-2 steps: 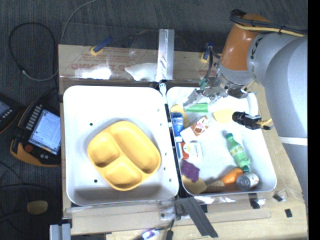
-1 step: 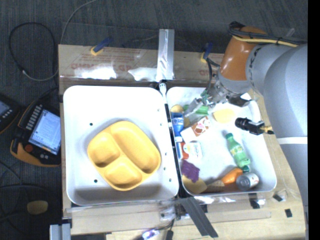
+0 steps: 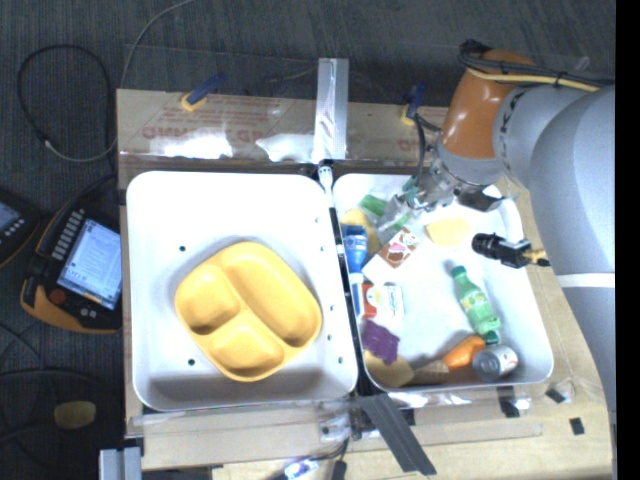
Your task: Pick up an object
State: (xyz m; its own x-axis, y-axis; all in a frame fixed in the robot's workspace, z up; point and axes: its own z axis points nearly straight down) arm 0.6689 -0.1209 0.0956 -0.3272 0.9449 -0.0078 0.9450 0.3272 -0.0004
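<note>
1. Left bin (image 3: 160,208): holds one yellow divided tray (image 3: 247,308), three compartments, lying near the bin's middle and slightly toward the front edge. Nothing visible inside the tray's compartments.
2. Right bin (image 3: 535,318): holds a mix of small items.
3. Along the right bin's left wall, from rear to front: a blue can (image 3: 354,246), a white carton with red print (image 3: 383,299), a purple object (image 3: 380,340).
4. Rear left part of right bin: a green item (image 3: 374,206), just beside the blue can.
5. Mid-bin, toward the rear: a small red-and-white packet (image 3: 398,249); a pale yellow block (image 3: 447,231) to its right, apart from it.
6. Right of centre: a green bottle (image 3: 474,302) with white cap, lying on its side, cap toward the rear.
7. Front right corner: an orange carrot-shaped object (image 3: 462,352) touching or just beside a silver can (image 3: 495,360).
8. Front edge: a brownish object (image 3: 398,372), partly shadowed; identity unclear.
9. Arm enters over the right bin's rear right corner. Gripper (image 3: 412,204) sits low over the rear of the right bin, near the green item and above the red-and-white packet.
10. Finger state: cannot tell; no item clearly seen between them.
</note>
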